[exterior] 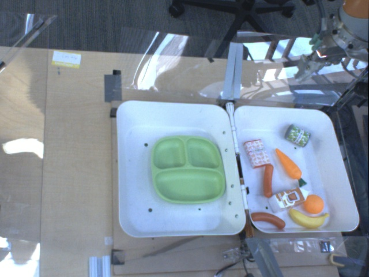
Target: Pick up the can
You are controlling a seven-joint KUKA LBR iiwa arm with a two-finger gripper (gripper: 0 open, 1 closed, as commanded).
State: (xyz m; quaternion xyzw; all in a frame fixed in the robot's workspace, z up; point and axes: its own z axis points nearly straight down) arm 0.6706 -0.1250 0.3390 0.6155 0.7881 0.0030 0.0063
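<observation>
One camera, fixed above my bench (75, 154), looking down at slant. Both white bins in frame side by side: left bin (132, 212) near centre, right bin (340, 172) toward right edge. Far side of bench at top of frame, with strip of dark floor and office chair base (242, 7) beyond. Near edge of bench at bottom. My arm (349, 16) enters at top right corner. Moderate distance: whole of both bins fits, small items inside readable but not fine detail.

A lab: bench (69, 172) with bins, office chair (242, 4), carpet floor
</observation>
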